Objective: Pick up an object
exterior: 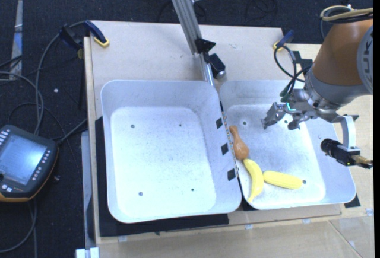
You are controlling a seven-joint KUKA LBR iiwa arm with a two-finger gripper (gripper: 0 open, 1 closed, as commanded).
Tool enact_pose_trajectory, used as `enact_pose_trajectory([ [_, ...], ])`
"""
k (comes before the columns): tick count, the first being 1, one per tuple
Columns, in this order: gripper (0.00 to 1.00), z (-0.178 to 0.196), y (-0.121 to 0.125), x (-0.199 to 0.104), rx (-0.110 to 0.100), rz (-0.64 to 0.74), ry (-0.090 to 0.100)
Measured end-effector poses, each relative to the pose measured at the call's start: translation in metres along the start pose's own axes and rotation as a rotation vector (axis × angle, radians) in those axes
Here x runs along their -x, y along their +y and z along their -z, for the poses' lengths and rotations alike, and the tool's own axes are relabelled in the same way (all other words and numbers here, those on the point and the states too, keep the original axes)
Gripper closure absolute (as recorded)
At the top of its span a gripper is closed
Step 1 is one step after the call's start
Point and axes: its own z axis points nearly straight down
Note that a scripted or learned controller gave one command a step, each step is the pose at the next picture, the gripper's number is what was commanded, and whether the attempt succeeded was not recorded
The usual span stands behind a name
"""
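In the right bin (pixel 332 191) lie three objects. A brown, pear-shaped piece (pixel 238 143) rests against the bin's left wall. Below it two yellow bananas lie near the front: a curved one (pixel 254 177) and a straighter one (pixel 282 180) to its right, their ends touching. My gripper (pixel 281 118) hangs over the bin's back half, up and to the right of the brown piece, apart from all three objects. Its fingers (pixel 271 118) are spread apart and nothing is between them.
The left bin (pixel 113 102) sits beside the right one, sharing a raised middle wall with black clips (pixel 225 148). A slanted metal pole (pixel 185 8) with a black mount stands behind the bins. A teach pendant (pixel 24 159) lies off the bench at left.
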Motion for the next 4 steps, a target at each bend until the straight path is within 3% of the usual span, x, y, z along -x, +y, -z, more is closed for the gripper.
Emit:
enact_pose_trajectory([
  [1, 0.00, 0.000, 0.000, 0.000, 0.000, 0.000, 0.000],
  [3, 0.00, -0.086, 0.002, -0.008, -0.004, 0.000, 0.001],
  [4, 0.00, -0.109, 0.003, -0.006, 0.006, -0.002, -0.003],
])
